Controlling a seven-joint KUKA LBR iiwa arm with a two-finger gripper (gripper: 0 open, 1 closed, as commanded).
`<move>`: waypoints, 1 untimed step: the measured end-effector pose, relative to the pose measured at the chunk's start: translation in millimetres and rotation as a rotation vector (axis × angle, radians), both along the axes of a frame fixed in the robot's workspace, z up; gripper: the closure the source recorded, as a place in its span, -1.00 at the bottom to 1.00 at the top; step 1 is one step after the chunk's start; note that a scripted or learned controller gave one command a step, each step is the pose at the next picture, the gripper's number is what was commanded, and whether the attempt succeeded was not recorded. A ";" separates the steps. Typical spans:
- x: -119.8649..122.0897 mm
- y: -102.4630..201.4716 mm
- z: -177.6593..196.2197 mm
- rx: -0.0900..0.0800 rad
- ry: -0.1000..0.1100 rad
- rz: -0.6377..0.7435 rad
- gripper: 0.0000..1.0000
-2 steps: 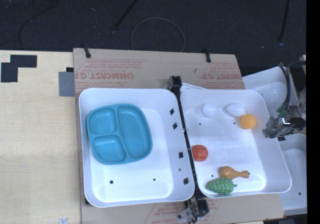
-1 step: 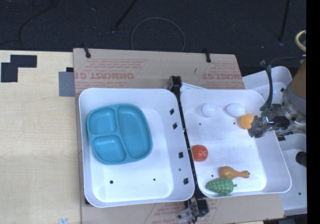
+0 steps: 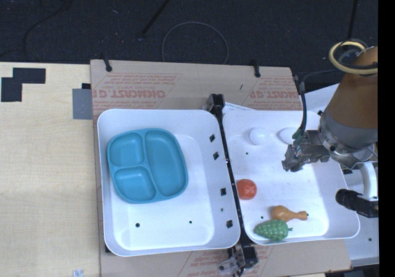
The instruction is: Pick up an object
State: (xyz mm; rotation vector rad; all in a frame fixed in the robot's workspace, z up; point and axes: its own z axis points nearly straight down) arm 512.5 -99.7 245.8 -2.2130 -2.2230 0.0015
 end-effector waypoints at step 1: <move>0.8 51.6 6.0 -0.002 -0.001 -0.001 1.00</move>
